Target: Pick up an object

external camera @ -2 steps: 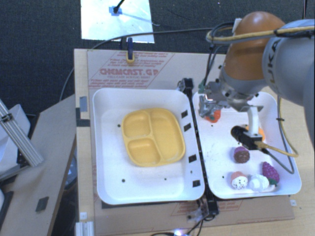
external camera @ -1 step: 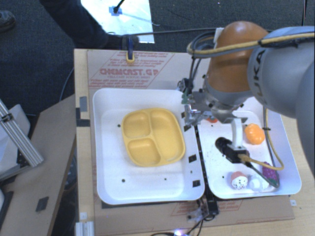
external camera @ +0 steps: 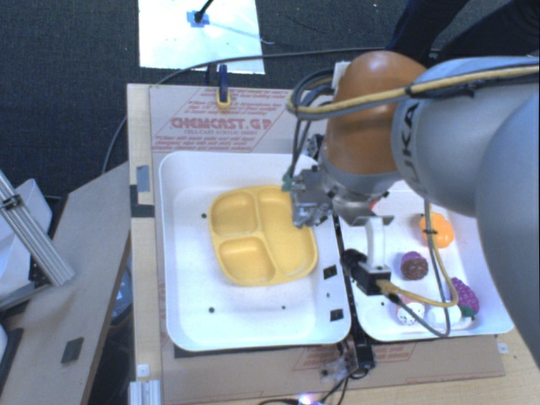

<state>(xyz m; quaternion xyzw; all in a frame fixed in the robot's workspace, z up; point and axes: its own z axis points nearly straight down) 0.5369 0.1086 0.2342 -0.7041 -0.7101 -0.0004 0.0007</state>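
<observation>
1. On the worktop (external camera: 143, 251) sit two flat white bins, side by side.
2. The left bin (external camera: 190, 310) holds a yellow tray (external camera: 253, 239). The tray has three sections and lies a bit turned, near the middle of the bin.
3. The right bin (external camera: 498, 315) holds small things. An orange ball (external camera: 436, 229) lies near the far side. A brown ball (external camera: 414, 266) lies closer, just past the middle. A purple toy (external camera: 465, 296) lies near the right edge. A white thing with dark spots (external camera: 411, 315) lies by the near edge.
4. The arm (external camera: 472, 133) comes in from the right. It is grey with an orange part (external camera: 371, 108) above the wrist.
5. The end effector (external camera: 304, 209) hangs low over the right rim of the tray, close to the wall between the two bins.
6. I cannot tell if the end effector is grasping anything. The arm hides much of it from above.
7. The tray looks flat in its bin. I cannot tell if the end effector touches it.
8. Cables (external camera: 304, 99) loop around the wrist. One yellow cable (external camera: 472, 78) runs along the arm.
9. A thin wire (external camera: 426, 298) trails down over the right bin, near the brown ball and the spotted thing.
10. A board with red letters (external camera: 219, 123) lies under the bins at the far side.
11. A white sheet (external camera: 198, 24) lies on the dark floor (external camera: 59, 57) past the worktop.
</observation>
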